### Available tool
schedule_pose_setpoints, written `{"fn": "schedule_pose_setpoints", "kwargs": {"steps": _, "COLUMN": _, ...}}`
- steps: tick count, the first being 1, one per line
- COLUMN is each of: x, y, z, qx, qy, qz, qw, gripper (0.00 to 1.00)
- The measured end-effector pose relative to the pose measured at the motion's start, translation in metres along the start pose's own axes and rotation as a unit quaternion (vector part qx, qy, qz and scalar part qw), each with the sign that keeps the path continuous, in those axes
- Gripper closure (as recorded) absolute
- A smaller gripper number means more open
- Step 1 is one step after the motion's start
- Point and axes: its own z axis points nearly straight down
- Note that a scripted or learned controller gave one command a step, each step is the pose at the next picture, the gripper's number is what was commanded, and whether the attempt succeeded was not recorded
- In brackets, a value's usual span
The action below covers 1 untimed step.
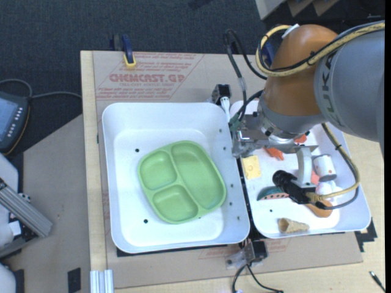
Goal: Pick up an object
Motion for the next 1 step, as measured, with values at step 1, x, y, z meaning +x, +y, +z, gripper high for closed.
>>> {"fn": "schedule_pose_setpoints", "kwargs": {"steps": 1, "x": -0.0013, "y": -0.0041, "z": -0.0096, "qx": -0.001, "qy": -0.001, "qz": 0.003, "qw": 1.0, "gripper": 1.0}}
